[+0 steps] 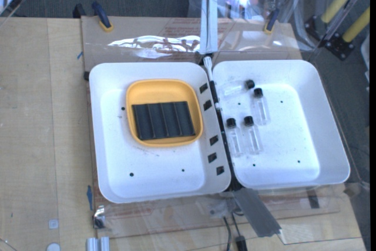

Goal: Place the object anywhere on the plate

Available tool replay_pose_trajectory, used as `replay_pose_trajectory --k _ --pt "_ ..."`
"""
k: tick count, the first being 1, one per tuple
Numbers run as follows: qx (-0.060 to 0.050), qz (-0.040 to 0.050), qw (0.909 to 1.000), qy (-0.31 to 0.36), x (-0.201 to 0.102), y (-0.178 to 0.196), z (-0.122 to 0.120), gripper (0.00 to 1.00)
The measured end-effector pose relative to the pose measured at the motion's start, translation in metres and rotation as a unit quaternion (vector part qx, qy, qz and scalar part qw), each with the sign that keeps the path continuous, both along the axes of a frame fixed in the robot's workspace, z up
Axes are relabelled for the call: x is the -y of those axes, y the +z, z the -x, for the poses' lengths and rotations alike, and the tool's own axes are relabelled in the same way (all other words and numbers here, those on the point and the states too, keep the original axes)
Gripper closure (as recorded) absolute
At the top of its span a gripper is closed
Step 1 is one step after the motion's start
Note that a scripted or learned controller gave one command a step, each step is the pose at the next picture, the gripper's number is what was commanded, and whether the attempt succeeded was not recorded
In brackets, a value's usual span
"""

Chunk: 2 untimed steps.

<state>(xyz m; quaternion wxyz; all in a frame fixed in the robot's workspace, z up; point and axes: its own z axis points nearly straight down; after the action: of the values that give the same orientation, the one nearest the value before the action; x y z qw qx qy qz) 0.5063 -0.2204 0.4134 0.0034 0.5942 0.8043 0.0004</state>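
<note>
Hand: you cannot tell from this view whether it is open, closed or gripping anything, so count nothing as held.

Left bin [111,150]: a shallow white tray resting on the wooden surface [35,126]. In it lies the yellow plate [164,84], square with rounded corners, set toward the bin's far half and clear of its walls.

On the plate: a dark ribbed block [163,120], flat, its grooves running front to back. It sits inside the raised yellow rim on all four sides, slightly toward the near edge. You may judge this to be the task's object. If so, it already lies where the task wants it, and the rim keeps it from sliding off.

Right bin [305,150]: touches the left bin along a shared wall that carries a row of small black tabs. It holds several clear vials [259,107] with black caps, lying on their sides near that wall and close together. One cap [249,84] lies farther back. Lying flat, they rest steady but can roll, and their clear bodies are faint against the white floor.

Note: should one of the vials prove to be the intended object, none is on the plate, and you would have the whole transfer across the shared wall still to make.
</note>
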Motion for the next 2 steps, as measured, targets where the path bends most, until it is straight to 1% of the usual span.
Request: replay_pose_trajectory --k 1,2 --pt "0.0 0.0012 0.9878 0.156 0.0041 0.0225 0.0259 1.0" --pt "-0.001 0.0012 0.9492 0.315 0.0036 0.0225 0.0259 1.0"
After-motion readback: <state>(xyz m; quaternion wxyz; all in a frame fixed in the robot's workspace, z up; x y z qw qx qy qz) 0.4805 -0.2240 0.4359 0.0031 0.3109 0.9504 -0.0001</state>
